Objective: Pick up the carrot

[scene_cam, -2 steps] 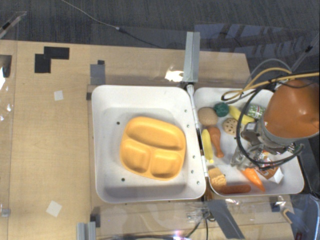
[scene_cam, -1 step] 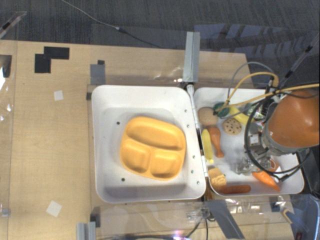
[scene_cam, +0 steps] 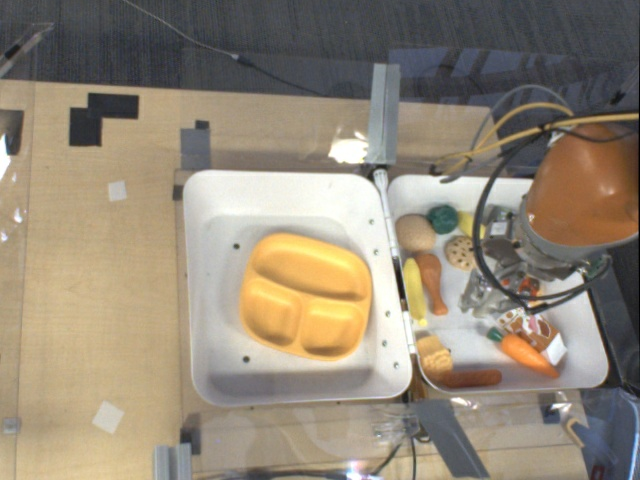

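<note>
The carrot [scene_cam: 525, 352] lay in the right bin [scene_cam: 590, 373], near its front right corner, green top pointing toward the yellow tray [scene_cam: 303, 296] that sat in the left bin [scene_cam: 210, 268]. A small printed packet [scene_cam: 533, 330] touched the carrot's far side. The gripper [scene_cam: 487, 293] hovered just beyond that packet, a little nearer the tray. A sausage [scene_cam: 470, 377] rested at the bin's front edge, on the carrot's tray side.
</note>
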Tool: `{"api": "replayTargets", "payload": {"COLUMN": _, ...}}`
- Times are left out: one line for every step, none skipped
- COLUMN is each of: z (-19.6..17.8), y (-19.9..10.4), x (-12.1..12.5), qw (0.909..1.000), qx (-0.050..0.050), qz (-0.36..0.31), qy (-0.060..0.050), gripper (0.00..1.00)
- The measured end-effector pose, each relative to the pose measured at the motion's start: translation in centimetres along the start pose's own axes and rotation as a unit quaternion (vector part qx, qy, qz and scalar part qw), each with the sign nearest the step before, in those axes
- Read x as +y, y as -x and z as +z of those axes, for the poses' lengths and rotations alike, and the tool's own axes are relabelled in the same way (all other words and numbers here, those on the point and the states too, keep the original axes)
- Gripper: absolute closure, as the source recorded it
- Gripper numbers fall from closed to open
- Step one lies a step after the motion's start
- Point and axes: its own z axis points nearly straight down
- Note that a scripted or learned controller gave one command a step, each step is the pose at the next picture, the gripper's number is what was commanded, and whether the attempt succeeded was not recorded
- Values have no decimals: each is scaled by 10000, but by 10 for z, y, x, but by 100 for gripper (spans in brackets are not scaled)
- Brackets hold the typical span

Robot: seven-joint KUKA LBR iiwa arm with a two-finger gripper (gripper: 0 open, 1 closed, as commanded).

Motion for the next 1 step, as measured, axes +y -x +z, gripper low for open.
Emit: {"api": "replayTargets", "payload": {"z": -63, "y": -11, "x": 12, "qw": 9871, "qx": 2, "qz": 1602, "qy": -11, "gripper": 100}}
